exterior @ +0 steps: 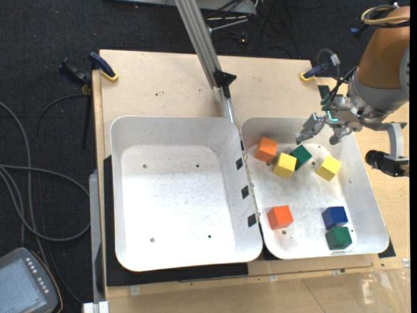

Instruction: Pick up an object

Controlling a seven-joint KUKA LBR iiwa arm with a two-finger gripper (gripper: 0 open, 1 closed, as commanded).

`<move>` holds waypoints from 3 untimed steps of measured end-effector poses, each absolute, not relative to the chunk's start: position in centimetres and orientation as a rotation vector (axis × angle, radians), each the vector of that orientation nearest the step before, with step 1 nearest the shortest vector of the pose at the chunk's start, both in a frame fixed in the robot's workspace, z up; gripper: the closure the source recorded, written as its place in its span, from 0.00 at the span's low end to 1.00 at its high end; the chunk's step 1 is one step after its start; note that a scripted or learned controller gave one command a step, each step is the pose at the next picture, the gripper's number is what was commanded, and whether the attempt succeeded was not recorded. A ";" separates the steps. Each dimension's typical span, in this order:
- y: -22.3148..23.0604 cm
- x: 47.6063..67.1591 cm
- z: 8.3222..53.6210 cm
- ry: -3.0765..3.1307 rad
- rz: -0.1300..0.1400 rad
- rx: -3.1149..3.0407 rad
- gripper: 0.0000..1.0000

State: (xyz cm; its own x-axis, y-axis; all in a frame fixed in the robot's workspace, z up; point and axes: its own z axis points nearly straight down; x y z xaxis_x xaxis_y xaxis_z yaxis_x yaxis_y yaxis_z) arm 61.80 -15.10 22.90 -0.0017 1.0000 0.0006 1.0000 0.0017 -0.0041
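Counter (163, 83), right bin (365, 194): seven coloured blocks unpicked; tool (324, 129), fingers spread and holding nothing, hovers above green block (301, 155); grasp outstanding.

Legible text: none.
Labels, brands, numbers: none readable on any surface.
Right bin (365, 204) inner wall: three small dark tags at 9 o'clock; markings too small to read.
Pendant screen (23, 285): content unreadable.

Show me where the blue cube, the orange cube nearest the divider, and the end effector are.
blue cube (334, 215), camera view, its top face.
orange cube (266, 149), camera view, its top face.
end effector (324, 130), camera view, midway between its fingertips.
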 end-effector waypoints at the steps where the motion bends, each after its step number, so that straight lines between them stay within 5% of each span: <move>1: -15.1 61.8 23.1 -2.223 0.001 -2.218 0.00; 3: -14.7 62.8 12.4 -2.225 0.002 -2.227 0.00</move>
State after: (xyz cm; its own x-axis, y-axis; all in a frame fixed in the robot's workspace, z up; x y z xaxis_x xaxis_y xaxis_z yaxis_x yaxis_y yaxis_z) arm 62.75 -14.67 12.42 0.0009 1.0000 -0.0054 1.0000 -0.0009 0.0037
